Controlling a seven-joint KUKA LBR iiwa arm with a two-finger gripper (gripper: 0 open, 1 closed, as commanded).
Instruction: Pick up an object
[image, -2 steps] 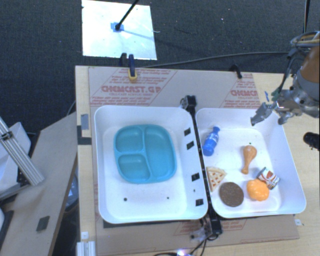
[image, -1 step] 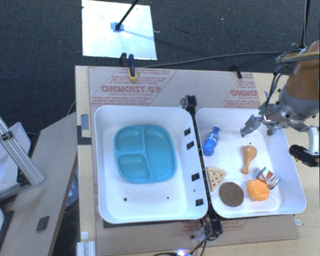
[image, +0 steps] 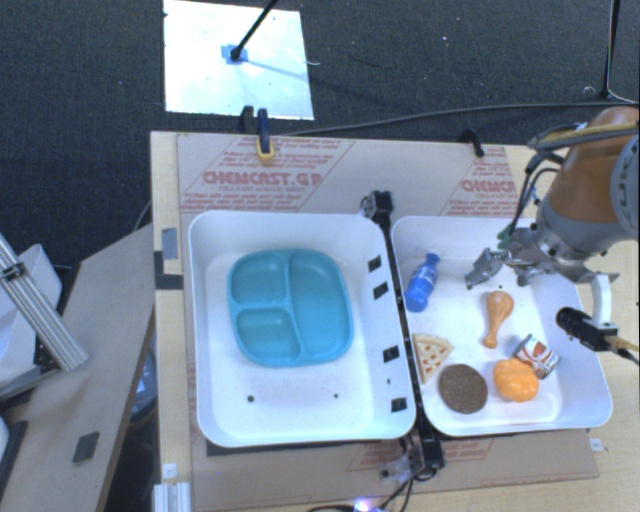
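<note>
Dark carpet (image: 80, 90) surrounds the wooden bench (image: 165, 200). A pale sheet (image: 238, 60) lies on the floor beyond it. A second tabletop (image: 85, 340) adjoins the bench

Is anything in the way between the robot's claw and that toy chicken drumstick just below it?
Nothing visible is. The gripper hovers in the right bin, with bare white floor between it and the drumstick. The blue bottle lies off to the side, clear of that path.

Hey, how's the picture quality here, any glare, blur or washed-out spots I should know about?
Camera view: lighting is even and soft. The bright sheet on the dark floor is nearly washed out. The white bins run bright but keep detail. The blue bottle and drumstick look sharp; the gripper is slightly soft.
</note>
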